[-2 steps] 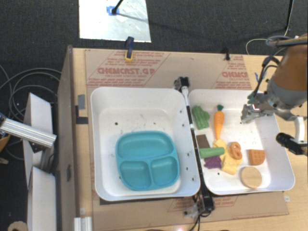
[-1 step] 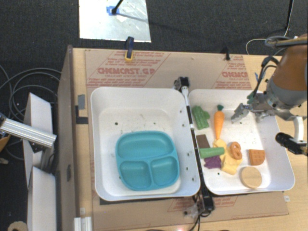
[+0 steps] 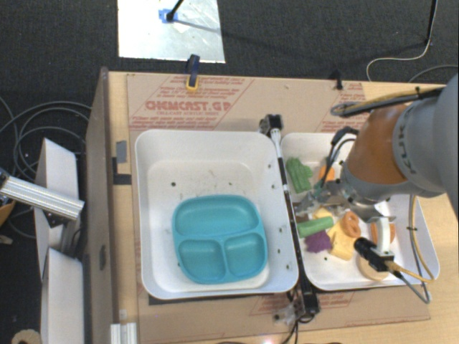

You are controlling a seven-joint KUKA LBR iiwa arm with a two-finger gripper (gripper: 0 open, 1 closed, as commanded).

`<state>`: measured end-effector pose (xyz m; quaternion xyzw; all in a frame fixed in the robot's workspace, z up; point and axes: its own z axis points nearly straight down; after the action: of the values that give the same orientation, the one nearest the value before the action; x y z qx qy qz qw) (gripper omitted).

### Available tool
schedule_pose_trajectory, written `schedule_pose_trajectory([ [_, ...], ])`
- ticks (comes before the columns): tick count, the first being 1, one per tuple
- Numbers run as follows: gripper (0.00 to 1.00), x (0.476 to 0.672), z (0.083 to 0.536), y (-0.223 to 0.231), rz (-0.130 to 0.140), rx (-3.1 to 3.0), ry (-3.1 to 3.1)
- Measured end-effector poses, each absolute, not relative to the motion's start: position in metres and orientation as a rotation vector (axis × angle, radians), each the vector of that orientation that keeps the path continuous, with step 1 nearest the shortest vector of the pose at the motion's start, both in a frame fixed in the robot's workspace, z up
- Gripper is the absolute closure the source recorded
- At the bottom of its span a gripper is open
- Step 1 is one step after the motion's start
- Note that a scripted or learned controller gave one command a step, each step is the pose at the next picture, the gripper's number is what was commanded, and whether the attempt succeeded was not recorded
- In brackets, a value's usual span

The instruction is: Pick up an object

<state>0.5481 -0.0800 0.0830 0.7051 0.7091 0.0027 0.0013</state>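
The grey arm [image 3: 423, 145] comes in from the right side and bends down over the right bin [image 3: 424, 253], with its orange band [image 3: 373, 149] above the wrist. The wrist hangs over the middle of this bin, and the gripper [image 3: 315, 203] is low among the toys near the bin's left wall. The gripper is too hidden by the wrist, so I cannot tell its state.

The objects lie together in the left half of the right bin. A green piece [image 3: 298, 173] lies near the far-left corner, close to the divider between the bins. A second green piece [image 3: 315, 226] lies just beside the gripper, toward the near side. Next to it is a purple toy [image 3: 318, 242], touching a yellow block [image 3: 344, 246]. An orange round toy [image 3: 351, 224] sits beside the yellow block, under the wrist. A small orange piece [image 3: 327, 170] shows near the far side, partly hidden by cables.

The left bin [image 3: 161, 163] holds a teal divided tray [image 3: 219, 236] with three compartments, placed toward its near edge.
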Motion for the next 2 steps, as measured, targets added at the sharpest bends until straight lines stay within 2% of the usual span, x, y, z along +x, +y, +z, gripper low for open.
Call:
schedule_pose_trajectory([
  [1, 0.00, 0.6484, 0.0877, -0.0988, 0.013, 2.205, 2.220],
  [2, 1.00, 0.6440, 0.0961, -0.0984, 0.003, 2.213, 2.227],
])
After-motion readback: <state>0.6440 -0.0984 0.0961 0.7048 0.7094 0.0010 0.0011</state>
